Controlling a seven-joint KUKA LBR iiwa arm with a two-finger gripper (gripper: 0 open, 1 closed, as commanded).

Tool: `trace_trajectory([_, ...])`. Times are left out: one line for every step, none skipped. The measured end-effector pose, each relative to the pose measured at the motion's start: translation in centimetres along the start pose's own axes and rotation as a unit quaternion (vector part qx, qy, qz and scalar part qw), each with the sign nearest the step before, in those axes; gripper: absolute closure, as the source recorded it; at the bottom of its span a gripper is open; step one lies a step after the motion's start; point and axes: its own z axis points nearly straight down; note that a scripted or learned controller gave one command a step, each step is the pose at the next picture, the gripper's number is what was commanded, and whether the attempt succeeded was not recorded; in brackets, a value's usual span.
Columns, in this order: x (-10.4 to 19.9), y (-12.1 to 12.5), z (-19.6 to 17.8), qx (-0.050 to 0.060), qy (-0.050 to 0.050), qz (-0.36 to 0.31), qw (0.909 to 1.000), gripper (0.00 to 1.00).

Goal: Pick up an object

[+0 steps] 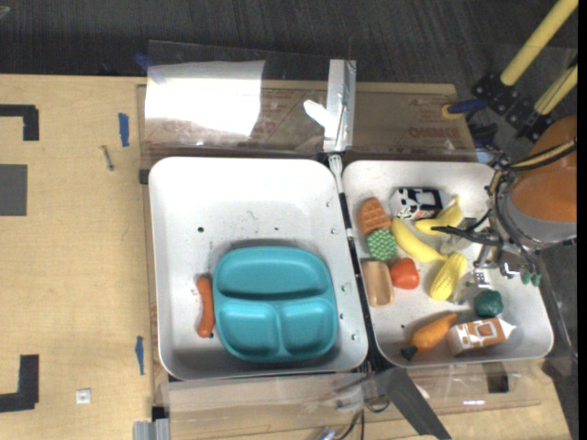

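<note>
The right bin [537, 342] holds several toy foods: an orange bread loaf [373, 215], a green ridged piece [382, 244], a banana [415, 239], a black-and-white item [417, 199], a red tomato [404, 273], a tan cylinder [377, 282], a corn cob [444, 278], a green ball [489, 302], a carrot [431, 333] and a small carton [481, 335]. My gripper [479, 248] hangs over the bin's right side, just above the corn cob and green ball. The arm's orange band [548, 191] sits behind it.
The left bin [183, 200] carries a teal divided plate [273, 302] with an orange sausage-shaped toy [205, 305] beside its left edge. A clear plastic sheet [206, 104] and metal divider [339, 104] stand behind the bins. Yellow bars [541, 30] cross the top right.
</note>
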Motion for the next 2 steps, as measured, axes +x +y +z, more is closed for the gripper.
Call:
trace_trajectory([5.1,5.4,-0.1,-0.001,0.002,0.072,0.9974,0.0])
trace_trajectory([4.6,5.5,-1.3,-0.001,-0.005,0.071,0.9975,1.0])
